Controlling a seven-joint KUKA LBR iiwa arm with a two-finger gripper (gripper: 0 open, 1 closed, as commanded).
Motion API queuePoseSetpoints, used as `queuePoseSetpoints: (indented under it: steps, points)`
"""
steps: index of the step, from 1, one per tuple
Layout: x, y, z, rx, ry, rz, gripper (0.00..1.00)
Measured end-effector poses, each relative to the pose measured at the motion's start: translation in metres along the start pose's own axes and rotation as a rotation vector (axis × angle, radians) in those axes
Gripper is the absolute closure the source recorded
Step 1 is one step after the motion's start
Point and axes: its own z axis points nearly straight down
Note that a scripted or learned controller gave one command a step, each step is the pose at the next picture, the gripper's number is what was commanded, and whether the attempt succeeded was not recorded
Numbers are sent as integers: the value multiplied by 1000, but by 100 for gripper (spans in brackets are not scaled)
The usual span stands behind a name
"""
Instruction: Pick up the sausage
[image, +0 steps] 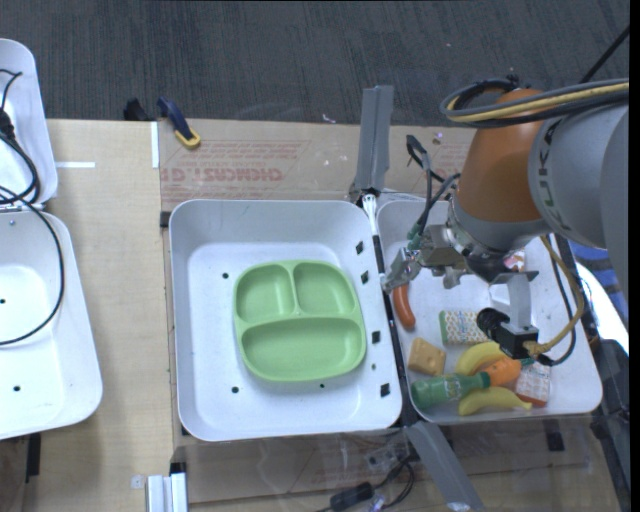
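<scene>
The sausage (404, 307), a short orange-red link, lies against the left wall of the right bin (570, 400), pointing roughly toward the near edge. My gripper (402, 270) hangs just above the sausage's far end, at the bin's left wall. Whether it touches the sausage is unclear. The grey arm with its orange band (505, 170) reaches in from the right over the bin's far half.
Near the sausage lie a tan cracker square (427, 356), a white speckled block (459, 326), two bananas (478, 357), a carrot (502, 374), a green bottle (445, 388) and a red-white packet (535, 383). The left bin (200, 400) holds a green divided plate (300, 320).
</scene>
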Motion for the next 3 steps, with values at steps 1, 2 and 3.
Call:
queuePoseSetpoints:
  steps: [1,2,3]
  points:
    - [0,0,0,0,0,0,0]
    - [-22,-6,0,0,0,-8,0]
    - [97,7,26,-5,-7,56,0]
